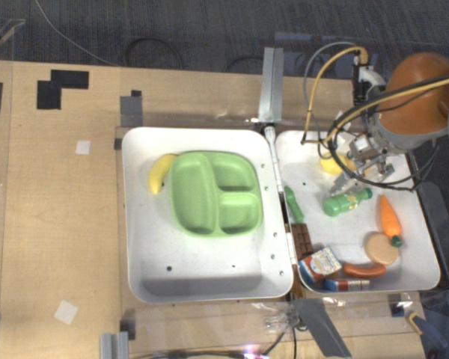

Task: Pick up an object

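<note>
My gripper (353, 179) hangs over the back half of the right bin (311, 146), on the grey arm with its orange band (419, 92). Its tip sits just above a green bottle (341, 204) lying on its side, and looks close to or touching the bottle's upper edge. A small yellow object (330, 164) lies just left of the gripper, partly hidden by cables. An orange carrot (389, 217) lies to the right of the bottle.
The right bin's front holds a tan bun (381, 248), a red sausage (363, 270), a small carton (322, 262), a brown bar (302, 239) and a green pickle-like piece (292, 204). The left bin (146, 275) holds a green divided plate (213, 193) and a banana (161, 172).
</note>
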Controlling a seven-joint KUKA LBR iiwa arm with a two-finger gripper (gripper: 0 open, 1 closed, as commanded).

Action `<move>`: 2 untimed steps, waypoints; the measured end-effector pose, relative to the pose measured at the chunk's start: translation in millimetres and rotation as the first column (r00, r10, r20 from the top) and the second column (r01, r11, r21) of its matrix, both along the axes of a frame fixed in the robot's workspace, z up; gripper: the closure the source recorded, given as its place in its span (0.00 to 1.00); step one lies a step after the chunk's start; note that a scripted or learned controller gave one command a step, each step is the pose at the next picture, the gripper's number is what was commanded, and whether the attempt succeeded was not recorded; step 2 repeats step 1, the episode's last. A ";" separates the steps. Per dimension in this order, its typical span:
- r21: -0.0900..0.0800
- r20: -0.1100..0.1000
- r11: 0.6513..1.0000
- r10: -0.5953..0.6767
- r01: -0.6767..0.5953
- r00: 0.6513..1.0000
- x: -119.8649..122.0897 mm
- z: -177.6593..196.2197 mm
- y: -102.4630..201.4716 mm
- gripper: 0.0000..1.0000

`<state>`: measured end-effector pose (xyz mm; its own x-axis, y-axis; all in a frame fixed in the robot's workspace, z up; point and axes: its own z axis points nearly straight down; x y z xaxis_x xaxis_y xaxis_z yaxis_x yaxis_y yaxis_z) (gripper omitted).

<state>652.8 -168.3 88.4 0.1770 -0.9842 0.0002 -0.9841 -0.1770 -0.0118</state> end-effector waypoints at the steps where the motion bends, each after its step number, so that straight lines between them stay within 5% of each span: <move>1: 0.000 -0.001 0.999 0.037 -0.037 0.999 -7.2 0.4 13.5 0.00; 2: 0.000 -0.001 0.999 0.037 -0.037 0.999 -7.2 0.4 13.5 0.00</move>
